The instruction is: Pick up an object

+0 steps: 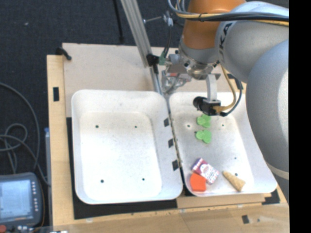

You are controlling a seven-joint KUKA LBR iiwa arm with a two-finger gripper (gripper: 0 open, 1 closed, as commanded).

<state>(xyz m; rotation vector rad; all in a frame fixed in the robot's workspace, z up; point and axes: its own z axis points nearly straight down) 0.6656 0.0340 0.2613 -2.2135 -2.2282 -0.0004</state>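
The right bin (252,166) holds several small things. Two green pieces lie near its middle, one (204,121) just behind the other (204,137). Along the front wall lie a red and white packet (205,172), an orange block (197,182) and a tan cone (234,180). My gripper (170,84) hangs over the far left corner of the right bin, close to the seam between the bins. It is behind and to the left of the green pieces, apart from them. I see nothing held in it.
The left bin (85,106) stands beside the right one. A slanted aluminium post (138,30) rises behind the bins, close to the gripper. A black bracket strip (171,142) runs along the seam. Cables and a pendant (17,200) lie off the bench at left.
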